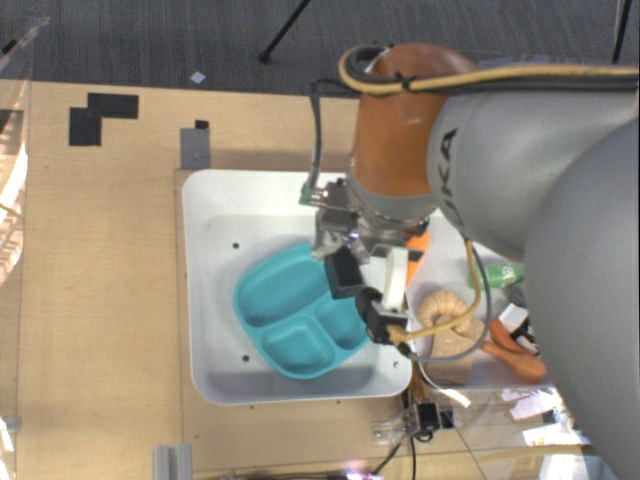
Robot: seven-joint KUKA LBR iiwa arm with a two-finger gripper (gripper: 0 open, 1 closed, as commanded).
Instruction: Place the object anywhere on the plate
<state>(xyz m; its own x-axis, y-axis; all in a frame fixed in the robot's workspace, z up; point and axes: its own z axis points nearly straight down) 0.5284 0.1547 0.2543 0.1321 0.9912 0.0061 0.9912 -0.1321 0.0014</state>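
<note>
While the arm leans over the white bin (215, 268), its jaws hang at the right edge of the teal plate (295, 313), and I can't tell whether they are open, closed or gripping anything. I can't pick out the object for certain; a tan bagel-like thing (450, 313) and an orange piece (520, 360) lie right of the plate, beyond the bin wall. My worry: a drop this near the rim could land off the plate.

part of a "ka" mark shows on the arm (470, 158).
</note>
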